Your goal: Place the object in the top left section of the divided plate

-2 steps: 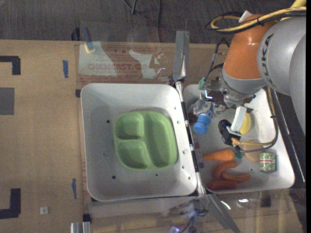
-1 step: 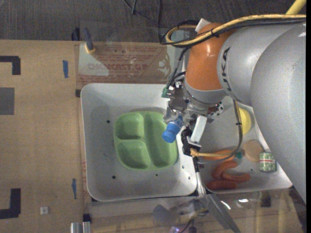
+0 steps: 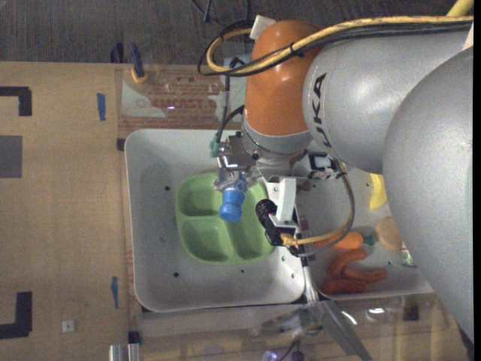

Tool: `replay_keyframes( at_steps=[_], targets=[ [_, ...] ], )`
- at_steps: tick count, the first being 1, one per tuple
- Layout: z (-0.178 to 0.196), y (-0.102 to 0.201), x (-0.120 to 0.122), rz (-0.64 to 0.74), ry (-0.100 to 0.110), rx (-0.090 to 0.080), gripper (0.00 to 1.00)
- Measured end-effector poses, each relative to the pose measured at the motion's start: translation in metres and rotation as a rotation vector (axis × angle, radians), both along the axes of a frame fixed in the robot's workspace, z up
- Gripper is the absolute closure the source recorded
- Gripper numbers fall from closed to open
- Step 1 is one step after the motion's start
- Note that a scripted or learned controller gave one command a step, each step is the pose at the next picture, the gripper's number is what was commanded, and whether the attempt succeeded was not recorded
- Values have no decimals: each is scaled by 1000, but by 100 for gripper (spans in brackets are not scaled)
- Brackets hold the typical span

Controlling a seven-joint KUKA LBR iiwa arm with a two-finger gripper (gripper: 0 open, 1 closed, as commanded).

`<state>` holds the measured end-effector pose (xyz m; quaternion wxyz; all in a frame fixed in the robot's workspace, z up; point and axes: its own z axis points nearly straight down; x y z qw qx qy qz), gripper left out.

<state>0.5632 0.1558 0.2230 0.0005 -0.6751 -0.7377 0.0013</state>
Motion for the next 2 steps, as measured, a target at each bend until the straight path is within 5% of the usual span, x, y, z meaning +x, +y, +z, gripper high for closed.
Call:
replay_keyframes(
  at_steps=[1, 2],
  targets=[
    [0, 0, 0, 0, 0, 0, 0],
    [-41, -80, -20, 175, 3, 1, 0]
  ],
)
